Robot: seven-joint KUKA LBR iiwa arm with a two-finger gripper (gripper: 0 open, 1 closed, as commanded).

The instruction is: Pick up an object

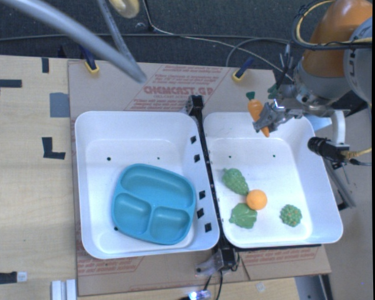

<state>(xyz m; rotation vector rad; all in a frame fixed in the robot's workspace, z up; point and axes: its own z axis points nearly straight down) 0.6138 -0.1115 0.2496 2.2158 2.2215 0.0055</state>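
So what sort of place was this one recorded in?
Most likely a robotics lab bench set up for pick-and-place trials. Two white bins sit clamped on a cardboard sheet, with loose cables behind. The contents are toys: a blue divided plate, green play vegetables and an orange ball.

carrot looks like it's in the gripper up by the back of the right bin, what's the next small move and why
Probably a short lift straight up. The carrot sits between the fingers of the gripper, right over the back rim of the right bin, so raising it first would clear the rim and test whether the grip holds.
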